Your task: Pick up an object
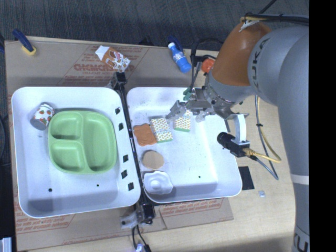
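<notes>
My gripper (188, 114) hangs over the upper middle of the right bin (220, 161), fingers spread open. A small green-and-white patterned square (182, 124) lies in the bin just under and between the fingertips, not lifted. Left of it sits a larger patterned square (161, 129). An orange-brown piece (144, 134) lies beside that one. A tan round disc (153, 159) and a white lumpy object (157, 182) sit lower down near the bin's left wall.
The left bin (26, 193) holds a green divided tray (82, 140) and a small patterned cup (42, 116) at its upper left. A blue bottle (180, 58) and a crumpled wrapper (113, 59) lie on the cardboard behind the bins. Cables trail right of the gripper.
</notes>
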